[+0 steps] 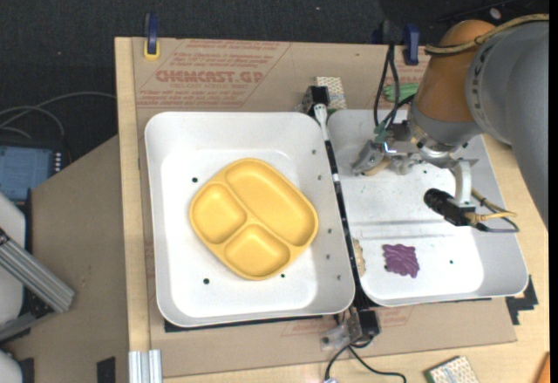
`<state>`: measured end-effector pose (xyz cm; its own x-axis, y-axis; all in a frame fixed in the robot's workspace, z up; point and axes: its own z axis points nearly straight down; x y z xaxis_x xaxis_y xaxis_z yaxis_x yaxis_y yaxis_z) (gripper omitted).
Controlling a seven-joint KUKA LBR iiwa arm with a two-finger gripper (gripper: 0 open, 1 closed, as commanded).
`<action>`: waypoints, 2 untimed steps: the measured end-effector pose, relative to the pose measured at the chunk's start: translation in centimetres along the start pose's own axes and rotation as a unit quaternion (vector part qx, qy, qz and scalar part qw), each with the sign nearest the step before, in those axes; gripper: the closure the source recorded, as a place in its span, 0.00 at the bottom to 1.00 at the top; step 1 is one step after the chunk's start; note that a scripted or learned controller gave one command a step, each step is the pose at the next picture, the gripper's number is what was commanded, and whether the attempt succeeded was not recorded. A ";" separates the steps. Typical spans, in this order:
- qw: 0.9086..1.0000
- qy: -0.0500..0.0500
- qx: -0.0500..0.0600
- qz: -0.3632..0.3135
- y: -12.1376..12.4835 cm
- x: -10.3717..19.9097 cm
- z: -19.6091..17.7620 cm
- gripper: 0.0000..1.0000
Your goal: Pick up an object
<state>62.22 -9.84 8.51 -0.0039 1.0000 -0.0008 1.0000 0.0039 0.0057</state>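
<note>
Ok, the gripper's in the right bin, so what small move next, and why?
Probably slide the gripper toward the bin's near edge, stopping above the purple object, before lowering. The gripper sits in the far left part of the right bin, apart from that object. The yellow divided plate lies in the left bin, farther off and likely harder to pinch.

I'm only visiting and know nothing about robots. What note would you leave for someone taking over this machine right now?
Gripper: over the back of the right bin, near the divider. Nothing is seen in its grasp.
Things: the yellow plate lies in the left bin. The purple lump lies at the front of the right bin, apart from the gripper.
Done: nothing picked up yet.
Left: grasp one thing and lift it.
</note>
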 end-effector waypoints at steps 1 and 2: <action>1.000 0.000 0.000 0.001 3.5 -0.3 0.0 0.00; 1.000 0.000 0.000 0.002 3.4 -0.3 -1.0 1.00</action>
<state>65.65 -10.11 9.58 -0.0009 1.0000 -0.0017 1.0000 0.0009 0.0061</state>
